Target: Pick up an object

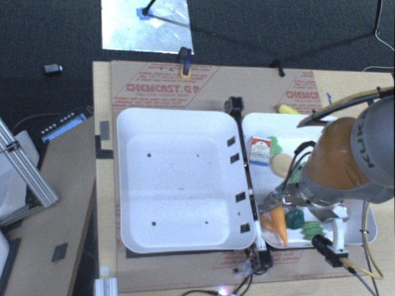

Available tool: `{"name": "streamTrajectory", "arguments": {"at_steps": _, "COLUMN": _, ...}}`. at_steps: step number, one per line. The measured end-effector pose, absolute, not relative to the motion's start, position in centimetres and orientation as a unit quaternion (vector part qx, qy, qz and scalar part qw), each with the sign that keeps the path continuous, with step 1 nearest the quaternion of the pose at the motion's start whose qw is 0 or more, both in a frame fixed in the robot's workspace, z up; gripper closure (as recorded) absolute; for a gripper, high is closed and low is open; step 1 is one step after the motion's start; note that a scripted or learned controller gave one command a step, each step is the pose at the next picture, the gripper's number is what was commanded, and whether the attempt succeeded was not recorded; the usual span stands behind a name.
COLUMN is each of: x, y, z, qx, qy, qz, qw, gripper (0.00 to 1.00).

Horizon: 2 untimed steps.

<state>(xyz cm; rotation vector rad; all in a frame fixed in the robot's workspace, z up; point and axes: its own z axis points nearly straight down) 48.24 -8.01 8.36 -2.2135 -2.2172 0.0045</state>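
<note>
My pincer (282, 203) hangs just above the orange carrot (277, 222); I cannot tell its opening. I'd centre over the carrot, clear of the bin wall (252, 193).

cam: fixed overhead | slanted down (both bins (179, 177) framed)

Left bin (179, 184) lies open; toys (274, 217) and arm (342, 159) crowd the right bin (259, 125)

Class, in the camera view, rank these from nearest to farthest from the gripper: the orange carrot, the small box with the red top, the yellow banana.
Measured from the gripper:
1. Orange carrot, just below it in the right bin's near corner.
2. Small box with the red top, further up along the bin's left wall.
3. Yellow banana, at the bin's far edge.
</note>
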Motion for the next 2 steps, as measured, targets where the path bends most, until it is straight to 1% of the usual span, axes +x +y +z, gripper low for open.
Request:
{"name": "streamTrajectory", "arguments": {"at_steps": 1, "x": 48.8, "y": -8.3, "z": 9.5, "qx": -0.707, "qy": -0.708, "qz": -0.0013, "qw": -0.001, "gripper": 1.0}}
{"name": "streamTrajectory", "arguments": {"at_steps": 2, "x": 60.8, "y": -1.1, "z": 19.1, "qx": -0.702, "qy": -0.712, "qz": -0.0076, "qw": -0.007, "gripper": 1.0}}
